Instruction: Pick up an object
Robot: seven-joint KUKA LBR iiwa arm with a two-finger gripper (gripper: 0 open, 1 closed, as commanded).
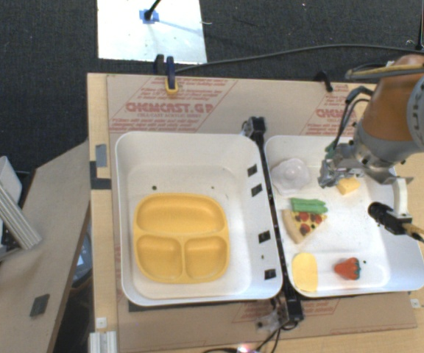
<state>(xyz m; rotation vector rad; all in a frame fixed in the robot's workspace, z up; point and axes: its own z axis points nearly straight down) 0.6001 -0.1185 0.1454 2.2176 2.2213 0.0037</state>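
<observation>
Cheese, a small pale-yellow toy wedge (350,186), lies in the right white bin (411,267), just beside the two-finger gripper (331,173). It looks light, stiff and slick; gripping its flat sides seems safest. Whether the gripper is parted or closed, I cannot tell.

You had crowded ground in the right bin (417,271): cheese wedge (349,186), clear cup (291,173), pizza slice (304,223), yellow oval (305,271) and strawberry (348,268) left narrow gaps; beside the yellow tray (182,237), the left bin (197,160) offered open floor
</observation>
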